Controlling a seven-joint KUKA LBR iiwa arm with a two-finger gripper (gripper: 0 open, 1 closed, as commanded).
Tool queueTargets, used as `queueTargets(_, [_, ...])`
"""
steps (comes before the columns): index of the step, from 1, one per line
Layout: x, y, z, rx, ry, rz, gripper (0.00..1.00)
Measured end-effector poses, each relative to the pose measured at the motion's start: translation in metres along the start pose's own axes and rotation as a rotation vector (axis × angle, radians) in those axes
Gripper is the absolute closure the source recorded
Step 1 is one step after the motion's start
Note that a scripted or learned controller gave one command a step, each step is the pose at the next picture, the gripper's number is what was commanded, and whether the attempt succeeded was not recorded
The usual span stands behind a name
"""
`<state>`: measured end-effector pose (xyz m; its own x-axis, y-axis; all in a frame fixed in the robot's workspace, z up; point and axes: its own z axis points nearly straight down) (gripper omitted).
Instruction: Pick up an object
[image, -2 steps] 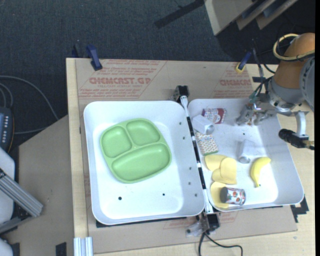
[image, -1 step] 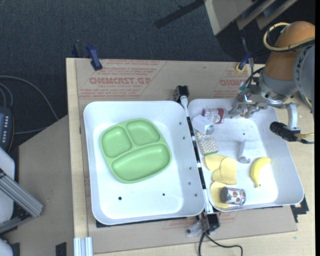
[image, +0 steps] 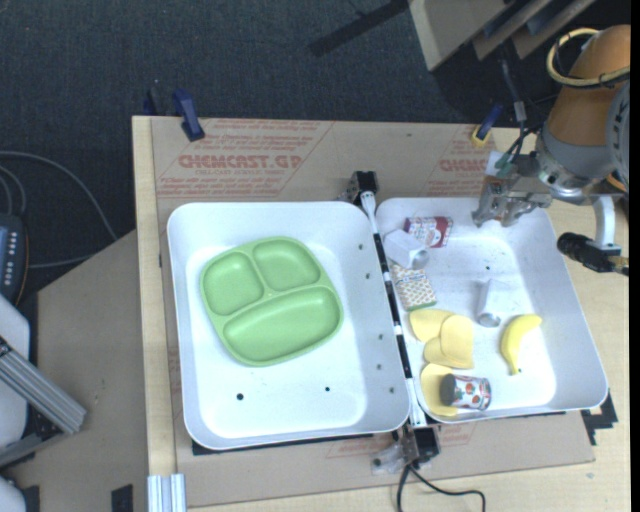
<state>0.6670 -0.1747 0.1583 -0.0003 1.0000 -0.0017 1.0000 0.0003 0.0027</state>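
While the grey arm with its orange band (image: 590, 60) reaches in from the right, its two-finger gripper (image: 505, 208) hangs over the far edge of the right-hand shallow white bin (image: 570, 300), and nothing can be seen between its fingers; whether they are spread or pressed together I cannot tell, since the metal parts merge at this slant. Every candidate for the pick lies toward the near side of that bin from the gripper. Closest, I judge, is the small red-and-white crumpled packet (image: 429, 231), lying to the left of the gripper and a little nearer the camera, just beside the divider between the two bins. Further toward the camera lies a short grey cylinder (image: 484, 301), roughly below the gripper in the picture, with its long axis running nearly front to back, so the fingers would need to close across it from side to side. A yellow plastic banana (image: 517, 338) lies beyond that, curved, its length also running mostly front to back. A patterned square pouch (image: 415, 290), some pale yellow chip-like pieces (image: 446, 340) and a small red-and-white printed can (image: 470, 392) on its side sit along the left of the same bin. Across the divider, the left-hand bin (image: 190, 240) holds a green divided plastic plate (image: 270, 300), well apart from the gripper.
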Motion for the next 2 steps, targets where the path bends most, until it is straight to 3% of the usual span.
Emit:
queueTargets(1, [0.0288, -0.0417, -0.0408, 0.004, 0.003, 0.0, 1.0])
queueTargets(2, [0.0286, -0.0419, -0.0406, 0.004, 0.003, 0.0, 0.0])
